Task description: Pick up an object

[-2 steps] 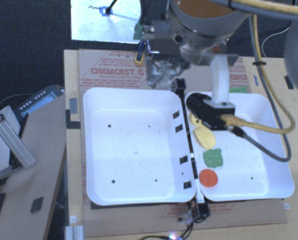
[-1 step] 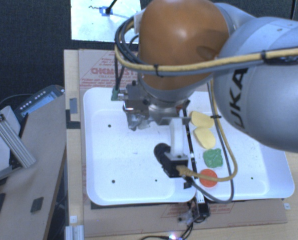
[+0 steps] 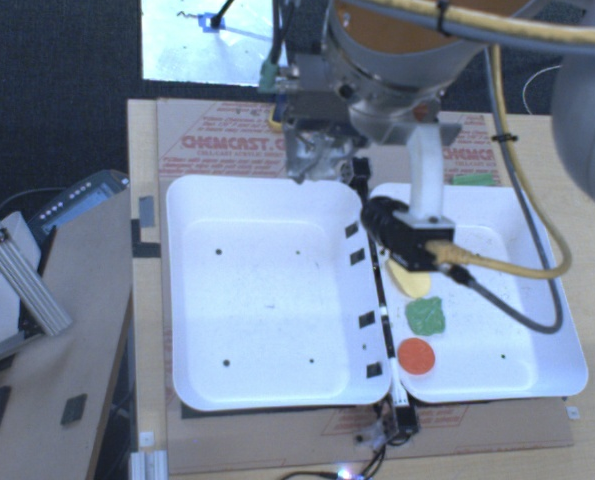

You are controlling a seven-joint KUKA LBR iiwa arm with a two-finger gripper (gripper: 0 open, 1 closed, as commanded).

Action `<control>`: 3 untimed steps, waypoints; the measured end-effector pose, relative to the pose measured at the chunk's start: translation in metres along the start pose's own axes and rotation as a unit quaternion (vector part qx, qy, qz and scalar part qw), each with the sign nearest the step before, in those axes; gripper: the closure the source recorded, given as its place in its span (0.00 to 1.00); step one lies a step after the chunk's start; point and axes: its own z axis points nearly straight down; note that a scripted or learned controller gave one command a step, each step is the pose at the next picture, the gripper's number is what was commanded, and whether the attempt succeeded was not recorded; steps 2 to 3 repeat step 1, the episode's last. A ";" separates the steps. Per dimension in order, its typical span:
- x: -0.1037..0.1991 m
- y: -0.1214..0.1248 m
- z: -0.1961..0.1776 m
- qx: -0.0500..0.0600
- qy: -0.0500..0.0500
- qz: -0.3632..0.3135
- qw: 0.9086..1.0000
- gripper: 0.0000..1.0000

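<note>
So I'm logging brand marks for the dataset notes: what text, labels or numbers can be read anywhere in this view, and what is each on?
"CHEMCAST", red print on the protective sheet under the bins, above the left bin; the letters after it run under the arm.
More red print on the same sheet near the right bin and along the front edge: too blurred to read.
Grey device at left: markings too small to read.

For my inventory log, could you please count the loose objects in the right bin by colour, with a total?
Yellow: 1, a flat yellow piece, partly hidden under the black camera block
Green: 1, a crumpled green soft piece
Orange-red: 1, a round orange-red disc
Total: 3
</note>
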 end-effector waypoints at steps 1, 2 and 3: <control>-0.076 0.000 -0.012 0.006 -0.004 0.005 1.000 1.00; -0.076 0.000 -0.012 0.006 -0.004 0.005 1.000 1.00; -0.076 0.000 -0.012 0.006 -0.004 0.005 1.000 1.00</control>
